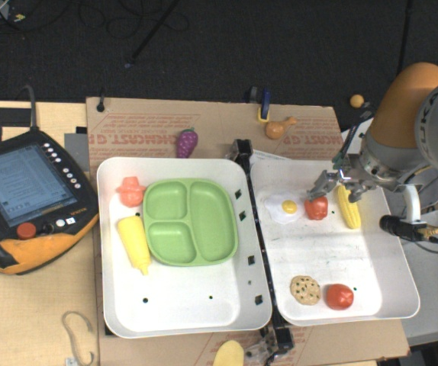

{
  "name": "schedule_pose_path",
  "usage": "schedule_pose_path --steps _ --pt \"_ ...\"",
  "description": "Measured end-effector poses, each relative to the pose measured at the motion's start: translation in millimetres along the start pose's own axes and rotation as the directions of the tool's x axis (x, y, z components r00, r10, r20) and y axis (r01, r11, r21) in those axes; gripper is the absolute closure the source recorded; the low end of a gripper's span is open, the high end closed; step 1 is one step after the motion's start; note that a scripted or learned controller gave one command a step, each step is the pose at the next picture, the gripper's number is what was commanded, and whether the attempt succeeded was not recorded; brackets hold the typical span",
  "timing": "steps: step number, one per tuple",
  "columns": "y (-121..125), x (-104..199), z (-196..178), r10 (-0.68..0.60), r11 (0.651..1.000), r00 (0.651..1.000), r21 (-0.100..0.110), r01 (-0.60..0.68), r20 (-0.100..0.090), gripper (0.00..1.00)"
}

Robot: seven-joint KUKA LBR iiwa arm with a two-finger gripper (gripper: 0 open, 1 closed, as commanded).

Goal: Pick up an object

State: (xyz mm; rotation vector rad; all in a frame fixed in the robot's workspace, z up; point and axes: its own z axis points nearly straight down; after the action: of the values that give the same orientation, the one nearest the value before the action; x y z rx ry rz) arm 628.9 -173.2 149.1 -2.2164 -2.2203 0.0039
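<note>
Camera view, looking down on both bins. The arm (410,120) enters from the right, grey with its orange band uppermost, wrist over the upper part of the right bin (391,280). The gripper (333,187) hangs low over that bin — its dark fingers look spread, one toward the red tomato-like piece (317,208) and one toward the corn cob (348,207). Nothing is visibly clamped between them; whether a fingertip touches the red piece cannot be told at this slant.

Right bin contents: fried egg (286,207) just left of the red piece; corn cob just right of it, lying roughly lengthwise; cookie (305,289) and a second red item (339,296) side by side near the front edge, well apart from the gripper.

Left bin (173,296): green divided plate (189,223) in the upper middle, a yellow item (134,242) along the plate's left side, a pink-orange item (130,191) at the upper left corner.

Outside the bins — purple grapes (186,142) and an orange toy (278,127) on the cardboard (143,128) behind, a yellow piece (229,353) at the front edge, and a teach pendant (24,193) on the bench to the left.
</note>
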Motion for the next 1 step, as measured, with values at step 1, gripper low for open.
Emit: schedule_pose_path --steps 1 --pt "5.0 4.6 43.7 -0.005 1.0 1.0 0.0 0.005 0.0 0.0"
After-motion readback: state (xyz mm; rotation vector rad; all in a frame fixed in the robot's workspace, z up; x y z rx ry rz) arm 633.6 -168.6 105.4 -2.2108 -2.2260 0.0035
